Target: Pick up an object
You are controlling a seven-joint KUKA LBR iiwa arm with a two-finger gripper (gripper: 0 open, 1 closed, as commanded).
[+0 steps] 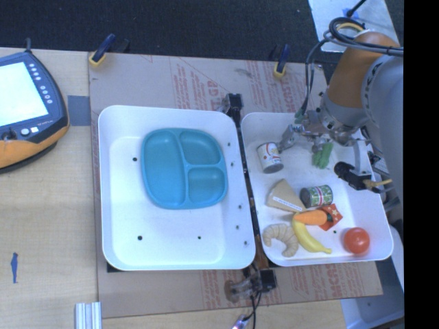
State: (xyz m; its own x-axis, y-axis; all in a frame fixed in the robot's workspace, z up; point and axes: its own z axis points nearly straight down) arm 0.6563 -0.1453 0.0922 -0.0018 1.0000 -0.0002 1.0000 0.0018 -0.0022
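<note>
I see the right bin [381, 214] crowded — small can [270, 156], green piece [322, 154], cheese wedge [283, 196], green-label tin [316, 196], carrot [311, 218], banana [310, 238], croissant [282, 238], tomato [356, 240].

The grey arm [370, 81] with its orange band reaches in from the far right, wrist bent downward, the gripper [305, 139] hanging low at its left end.

plate [184, 168] in left bin [116, 252] | can [269, 156], banana [310, 237] (near croissant [280, 237]) in right bin [384, 247]
</note>
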